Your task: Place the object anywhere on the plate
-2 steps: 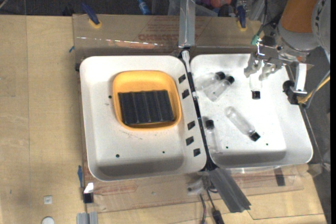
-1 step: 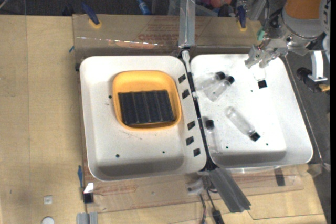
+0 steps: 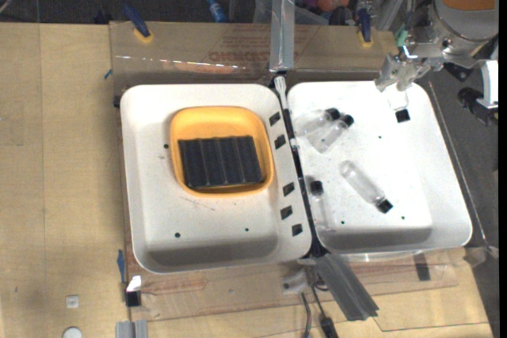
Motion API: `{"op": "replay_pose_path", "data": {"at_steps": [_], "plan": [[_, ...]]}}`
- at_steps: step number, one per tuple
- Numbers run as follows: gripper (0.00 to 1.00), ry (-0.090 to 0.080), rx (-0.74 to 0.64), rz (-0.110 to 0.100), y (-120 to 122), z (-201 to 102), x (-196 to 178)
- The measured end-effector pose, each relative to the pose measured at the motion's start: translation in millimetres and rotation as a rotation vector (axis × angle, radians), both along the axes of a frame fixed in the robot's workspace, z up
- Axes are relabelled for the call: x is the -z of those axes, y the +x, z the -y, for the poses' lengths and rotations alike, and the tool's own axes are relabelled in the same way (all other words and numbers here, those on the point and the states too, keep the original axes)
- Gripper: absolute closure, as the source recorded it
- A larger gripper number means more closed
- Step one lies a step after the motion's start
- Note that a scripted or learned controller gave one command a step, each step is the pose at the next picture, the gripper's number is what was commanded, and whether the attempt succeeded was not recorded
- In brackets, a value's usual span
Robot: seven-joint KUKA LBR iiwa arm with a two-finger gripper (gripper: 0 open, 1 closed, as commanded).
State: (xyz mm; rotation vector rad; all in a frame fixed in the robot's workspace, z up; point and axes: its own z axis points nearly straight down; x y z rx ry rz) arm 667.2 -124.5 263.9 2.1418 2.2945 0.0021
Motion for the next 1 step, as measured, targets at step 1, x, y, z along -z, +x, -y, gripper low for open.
{"op": "replay_pose_path", "data": {"at_steps": [1], "plan": [[1.0, -0.001, -0.107, 0.001, -0.1, -8.3, -12.3]]}}
